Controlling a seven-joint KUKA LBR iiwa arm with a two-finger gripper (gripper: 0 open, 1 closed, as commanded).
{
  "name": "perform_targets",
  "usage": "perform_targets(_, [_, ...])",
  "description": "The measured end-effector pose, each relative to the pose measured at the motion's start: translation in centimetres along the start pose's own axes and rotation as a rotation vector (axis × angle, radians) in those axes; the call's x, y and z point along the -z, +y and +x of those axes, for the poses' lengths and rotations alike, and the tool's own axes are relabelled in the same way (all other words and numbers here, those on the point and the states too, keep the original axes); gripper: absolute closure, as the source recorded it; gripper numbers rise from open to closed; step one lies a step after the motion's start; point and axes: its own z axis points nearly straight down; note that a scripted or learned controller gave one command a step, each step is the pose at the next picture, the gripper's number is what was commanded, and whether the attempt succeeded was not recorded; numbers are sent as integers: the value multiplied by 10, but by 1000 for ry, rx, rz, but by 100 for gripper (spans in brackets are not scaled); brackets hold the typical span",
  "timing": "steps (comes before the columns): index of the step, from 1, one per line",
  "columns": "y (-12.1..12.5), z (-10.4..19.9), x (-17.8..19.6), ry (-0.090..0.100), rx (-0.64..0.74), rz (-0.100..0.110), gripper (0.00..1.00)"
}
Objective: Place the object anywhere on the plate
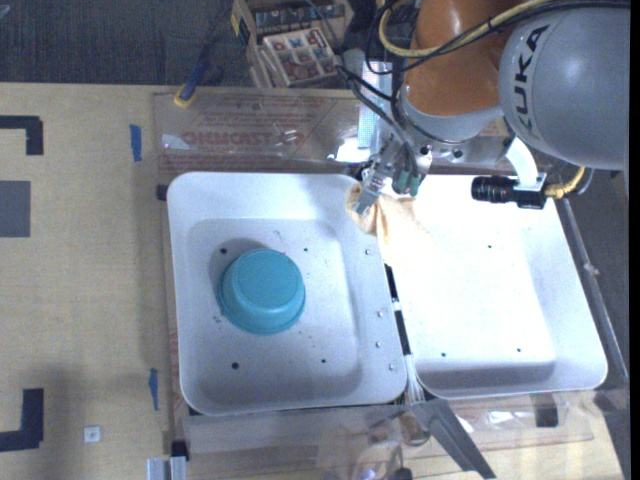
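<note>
My gripper [385,180] sits at the far edge of the bench, above the seam where the two bins meet. A pale tan object [385,213] hangs directly beneath it and appears pinched at its top between the fingers, which look drawn close together on it; the contact itself is small and partly shadowed, so I report the hold as probable, not certain.

The object drapes downward in a loose, uneven shape, its lower end over the inner far corner of the right bin [500,318]. I judge it soft, light and limp, cloth-like or thin rubber. It should not break, but it can slide out of a light pinch or swing when carried. A bunched fold near the top is the sound place to hold it, as now.

The blue plate [262,289], which reads as a shallow round dish, lies in the left bin [200,208], well apart from the object, toward the near left. The object is not yet on it.
</note>
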Motion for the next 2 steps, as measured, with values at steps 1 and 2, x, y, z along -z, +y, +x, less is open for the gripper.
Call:
perform_targets(1, [32,37,2,-1,395,-2,100])
perform_targets(2, [31,36,2,-1,395,-2,0])
